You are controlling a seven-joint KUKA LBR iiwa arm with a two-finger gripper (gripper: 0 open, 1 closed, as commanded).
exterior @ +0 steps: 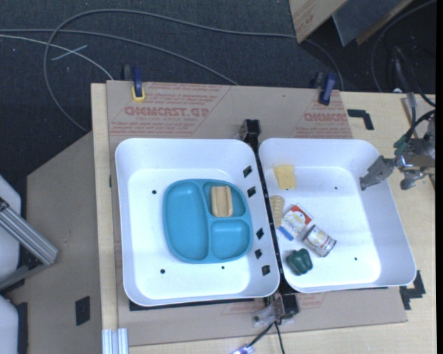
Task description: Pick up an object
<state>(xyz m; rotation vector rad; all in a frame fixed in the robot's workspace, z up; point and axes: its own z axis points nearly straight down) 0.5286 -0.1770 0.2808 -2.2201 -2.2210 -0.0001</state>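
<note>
Right bin — yellow block, ridged cone, small carton, tin can and green pepper along its left side. Left bin — blue divided tray bearing a bread piece. Gripper above right bin's right rim, holding nothing; finger state cannot be told.

A pale wooden bench board lies on dark carpet. Thin cables loop across the carpet beyond the board's far-left corner. What looks like a cardboard box sits past its far edge.
</note>
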